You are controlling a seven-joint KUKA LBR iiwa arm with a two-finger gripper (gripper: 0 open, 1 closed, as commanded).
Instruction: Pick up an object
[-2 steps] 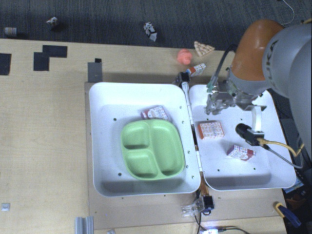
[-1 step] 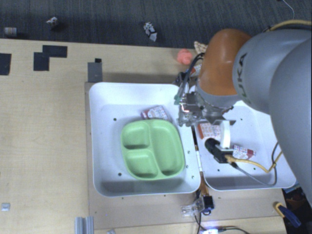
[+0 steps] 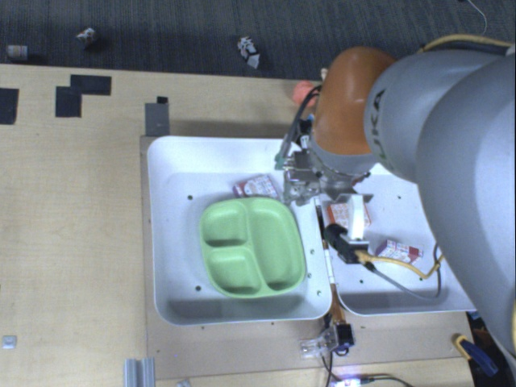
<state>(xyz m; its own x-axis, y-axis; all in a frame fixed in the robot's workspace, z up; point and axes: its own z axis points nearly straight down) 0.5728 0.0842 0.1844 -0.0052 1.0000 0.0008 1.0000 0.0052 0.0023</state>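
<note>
My gripper (image 3: 302,190) over the bins — whether it grips anything, I cannot tell.
One green tray (image 3: 251,247) at seven o'clock — three packets (image 3: 256,186) around.

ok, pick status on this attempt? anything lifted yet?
Nothing looks lifted. Done: the arm is in over the bins, gripper low by the divider. In hand: nothing visibly held. Left: the grasp and lift. The green divided plate and a small packet lie in the left bin; other packets lie in the right bin.
</note>
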